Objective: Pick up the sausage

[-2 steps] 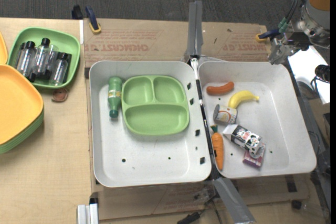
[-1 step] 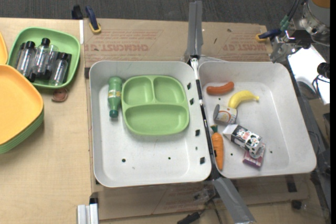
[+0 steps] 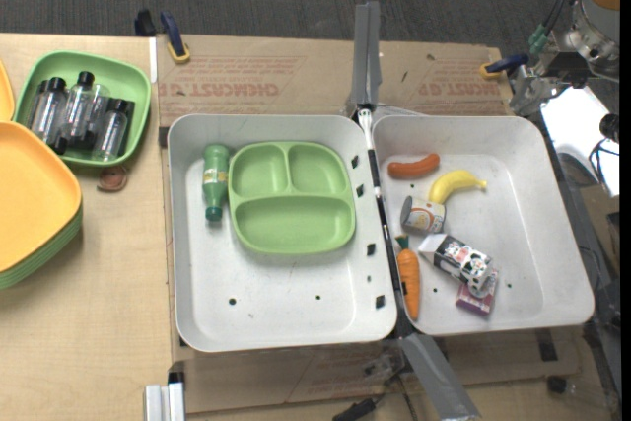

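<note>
White plastic rt bin (image 3: pixel 552 301), shallow w/ rounded walls, keeps the loose items corralled; taking the banana (image 3: pixel 459 183) as landmark and going near to far: a boxy printed carton (image 3: pixel 461 263) and tapered orange carrot (image 3: pixel 408 281) lie nearer the camera than it, a small can (image 3: pixel 424 215) just near-left of it. Sausage (image 3: pixel 413 166), a smooth reddish-brown curved cylinder, lies just left of the banana and slightly farther, apart from it, nothing on top, so prob. an easy top-down pick. Gripper (image 3: pixel 552 64) sits well beyond and rt of the banana, outside the bin w/ nothing in it; whether it is spread or closed I cannot tell.
</note>
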